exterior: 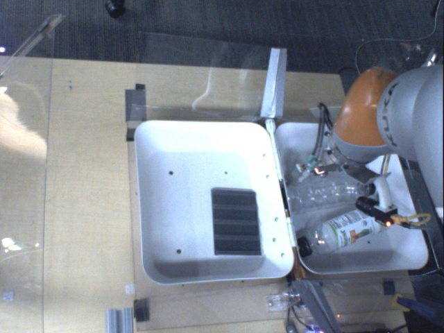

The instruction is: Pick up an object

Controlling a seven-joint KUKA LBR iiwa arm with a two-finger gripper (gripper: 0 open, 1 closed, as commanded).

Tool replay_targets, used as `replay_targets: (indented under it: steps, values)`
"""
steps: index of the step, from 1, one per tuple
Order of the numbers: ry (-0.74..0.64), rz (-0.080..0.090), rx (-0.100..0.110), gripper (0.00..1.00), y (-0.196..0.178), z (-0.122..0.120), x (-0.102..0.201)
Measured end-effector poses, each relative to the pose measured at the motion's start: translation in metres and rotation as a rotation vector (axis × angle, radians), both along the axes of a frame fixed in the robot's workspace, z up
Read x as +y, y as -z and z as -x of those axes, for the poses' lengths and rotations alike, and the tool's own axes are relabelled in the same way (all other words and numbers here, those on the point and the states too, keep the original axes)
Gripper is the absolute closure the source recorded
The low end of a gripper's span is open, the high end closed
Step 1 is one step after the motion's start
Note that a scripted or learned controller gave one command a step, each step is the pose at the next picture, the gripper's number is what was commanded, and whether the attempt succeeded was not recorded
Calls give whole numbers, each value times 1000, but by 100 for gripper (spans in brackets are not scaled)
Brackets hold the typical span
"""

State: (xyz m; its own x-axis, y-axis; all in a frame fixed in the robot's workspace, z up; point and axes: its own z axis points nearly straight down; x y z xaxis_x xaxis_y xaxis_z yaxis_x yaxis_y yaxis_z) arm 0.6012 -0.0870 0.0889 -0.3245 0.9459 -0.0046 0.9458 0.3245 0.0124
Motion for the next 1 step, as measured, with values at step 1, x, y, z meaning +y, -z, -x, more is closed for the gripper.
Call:
replay_targets:
  steps: [1]
  values:
    - [-219, 2, 1, 0, 0, -1, -12]
